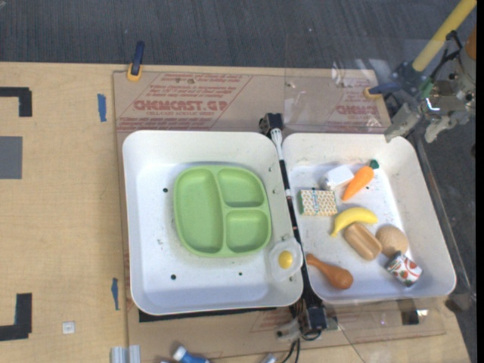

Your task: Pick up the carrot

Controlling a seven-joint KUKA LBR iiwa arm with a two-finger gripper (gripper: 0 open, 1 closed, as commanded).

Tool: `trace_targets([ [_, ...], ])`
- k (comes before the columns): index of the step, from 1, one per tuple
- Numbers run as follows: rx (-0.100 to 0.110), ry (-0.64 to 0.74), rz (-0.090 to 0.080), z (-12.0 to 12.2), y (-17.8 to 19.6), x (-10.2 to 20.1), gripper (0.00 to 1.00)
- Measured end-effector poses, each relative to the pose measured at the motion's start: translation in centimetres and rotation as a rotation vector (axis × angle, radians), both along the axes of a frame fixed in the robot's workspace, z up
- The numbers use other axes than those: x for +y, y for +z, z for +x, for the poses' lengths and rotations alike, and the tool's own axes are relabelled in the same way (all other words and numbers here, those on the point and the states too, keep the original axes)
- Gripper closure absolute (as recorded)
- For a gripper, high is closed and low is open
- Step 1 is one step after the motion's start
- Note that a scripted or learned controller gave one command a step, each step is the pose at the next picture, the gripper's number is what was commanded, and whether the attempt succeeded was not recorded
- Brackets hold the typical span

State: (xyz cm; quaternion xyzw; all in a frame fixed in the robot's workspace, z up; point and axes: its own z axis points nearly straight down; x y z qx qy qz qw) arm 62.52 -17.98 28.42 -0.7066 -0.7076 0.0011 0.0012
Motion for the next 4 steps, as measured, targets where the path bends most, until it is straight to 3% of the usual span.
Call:
trace_targets([
  [1,-0.004,0.028,0.002,-2.7,-18.6,0.9,0.0],
  [2,-0.004,0.004,-0.002,-2.7,-19.6,2.5,0.0],
  [3,-0.014,0.18,0.016,-7.1,-19.3,-3.4,0.0],
  [4,-0.008,-0.056,0.0,-1.1,-19.6,0.3,0.0],
])
